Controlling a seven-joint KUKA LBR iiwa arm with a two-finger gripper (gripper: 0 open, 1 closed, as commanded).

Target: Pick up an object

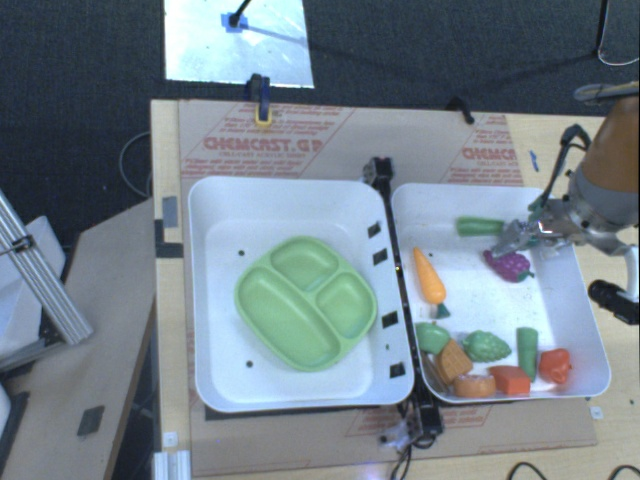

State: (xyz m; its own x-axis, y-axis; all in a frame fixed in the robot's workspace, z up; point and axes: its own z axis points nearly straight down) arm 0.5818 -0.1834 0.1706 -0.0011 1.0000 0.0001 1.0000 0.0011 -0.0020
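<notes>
The gripper [527, 233] hangs low over the right bin [580, 313], reaching in from the far side with the orange-banded arm [612, 153] behind it, and from where I stand I cannot tell how its working end is set or whether anything is caught in it. Just below and touching its tip lies a purple grape bunch [509, 265], which looks to be the thing it is after; just beside it on the other side lies a green cucumber [479, 226], so close that a grab could nudge it. Further off toward the divider rests an orange carrot [429, 277], and well away, heaped in the near corner of the bin as if slid there, sit a green leafy vegetable [486, 345], a red tomato [555, 365] and other toy foods. Far across, the left bin [215, 268] holds a green divided plate [305, 303]. The brown sheet [262, 140] under both bins reads "CHEMCAST GP", printed in red, repeated beside the arm
</notes>
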